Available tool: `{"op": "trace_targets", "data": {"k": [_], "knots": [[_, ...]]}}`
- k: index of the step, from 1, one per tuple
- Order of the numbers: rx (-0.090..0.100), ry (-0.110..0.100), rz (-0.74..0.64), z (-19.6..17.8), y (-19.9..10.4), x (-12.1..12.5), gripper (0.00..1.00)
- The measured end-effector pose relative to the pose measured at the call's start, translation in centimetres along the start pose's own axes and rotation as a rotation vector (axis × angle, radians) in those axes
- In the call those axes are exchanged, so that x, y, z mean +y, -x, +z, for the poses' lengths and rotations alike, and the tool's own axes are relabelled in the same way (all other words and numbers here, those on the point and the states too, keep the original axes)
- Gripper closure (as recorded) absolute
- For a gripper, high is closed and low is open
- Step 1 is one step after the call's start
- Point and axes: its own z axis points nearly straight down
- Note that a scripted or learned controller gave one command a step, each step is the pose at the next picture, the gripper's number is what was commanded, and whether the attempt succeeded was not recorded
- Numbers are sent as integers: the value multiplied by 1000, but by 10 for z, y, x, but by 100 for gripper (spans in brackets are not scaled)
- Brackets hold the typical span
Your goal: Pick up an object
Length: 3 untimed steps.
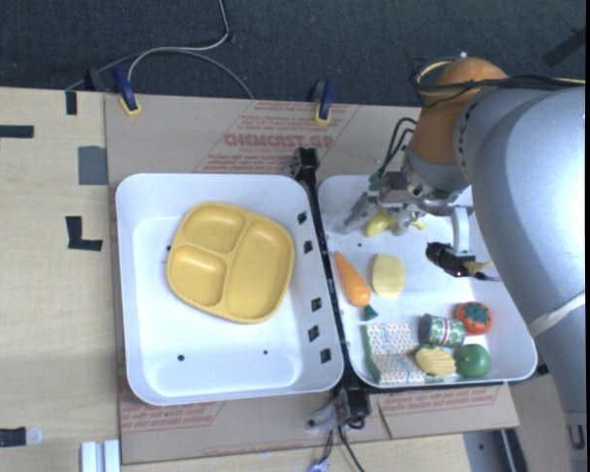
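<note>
My gripper [382, 220] is low over the far end of the right bin [516, 334], open. Its grey fingers [355, 214] stand spread on either side of a small yellow banana-like piece [379, 227], which lies on the bin floor. Just nearer lie an orange carrot [351, 277] and a pale yellow piece [388, 275]. At the near end sit a red tomato [473, 317], a small can [439, 329], a green piece [474, 360], a yellow corn piece [435, 362] and a patterned packet [391, 345].
The left bin [143, 323] holds a yellow divided plate [230, 261]. A black divider with clips [318, 264] runs between the bins. The grey arm [531, 185] covers the right bin's far right corner.
</note>
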Motion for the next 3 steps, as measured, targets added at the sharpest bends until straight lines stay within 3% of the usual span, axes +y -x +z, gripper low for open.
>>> {"op": "trace_targets", "data": {"k": [1,2,3], "knots": [[-4,10,-4,-12,0,2,100],[-4,8,-4,-11,0,2,0],[-3,19,-3,-2,13,-62,0]]}}
